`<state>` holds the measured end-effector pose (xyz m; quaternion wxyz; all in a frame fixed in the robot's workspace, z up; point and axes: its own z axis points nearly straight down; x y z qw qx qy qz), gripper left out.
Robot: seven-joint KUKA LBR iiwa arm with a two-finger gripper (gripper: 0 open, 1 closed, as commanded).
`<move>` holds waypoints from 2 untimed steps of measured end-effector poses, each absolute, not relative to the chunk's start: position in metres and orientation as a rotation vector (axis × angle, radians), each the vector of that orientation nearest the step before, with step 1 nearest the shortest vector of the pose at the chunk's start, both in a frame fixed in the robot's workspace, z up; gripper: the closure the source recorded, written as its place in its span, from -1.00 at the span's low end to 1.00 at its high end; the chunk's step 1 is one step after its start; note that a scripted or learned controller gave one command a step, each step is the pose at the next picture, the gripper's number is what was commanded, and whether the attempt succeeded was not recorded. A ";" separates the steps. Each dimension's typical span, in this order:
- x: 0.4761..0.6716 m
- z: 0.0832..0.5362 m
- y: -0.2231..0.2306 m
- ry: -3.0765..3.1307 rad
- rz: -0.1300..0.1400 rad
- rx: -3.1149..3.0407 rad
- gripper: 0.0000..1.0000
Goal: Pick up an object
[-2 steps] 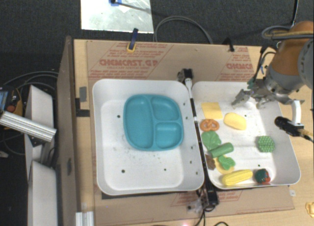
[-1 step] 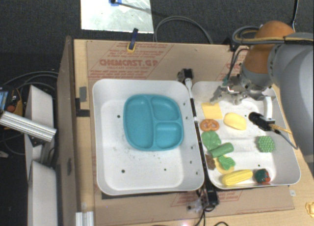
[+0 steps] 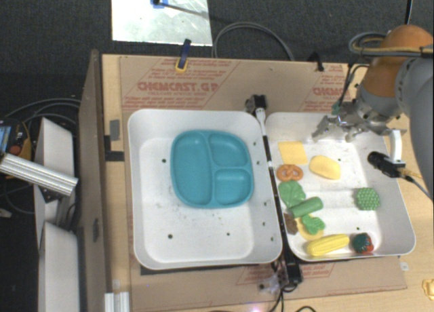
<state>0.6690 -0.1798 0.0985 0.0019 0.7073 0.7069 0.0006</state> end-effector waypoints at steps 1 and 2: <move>0.670 0.084 -0.105 2.233 0.005 2.210 -1.00; 0.669 0.086 -0.130 2.219 0.003 2.219 -1.00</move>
